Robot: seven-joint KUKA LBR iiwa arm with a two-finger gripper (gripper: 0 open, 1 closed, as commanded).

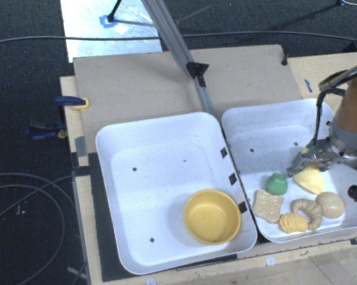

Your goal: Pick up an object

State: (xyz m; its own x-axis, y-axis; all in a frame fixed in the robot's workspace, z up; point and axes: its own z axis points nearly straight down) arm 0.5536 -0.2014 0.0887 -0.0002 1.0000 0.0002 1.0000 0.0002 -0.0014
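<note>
The gripper [305, 163], its state impossible to tell, sits low in the right bin [261, 128] touching a pale yellow wedge [310, 180], beside a green ball [276, 183].

Even, soft overhead light, w/ glare patch on floor [96, 23] top left; slightly blurry overall.

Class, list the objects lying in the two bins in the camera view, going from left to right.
yellow bowl → cracker → green ball → corn cob → pale yellow wedge → round bun
</note>
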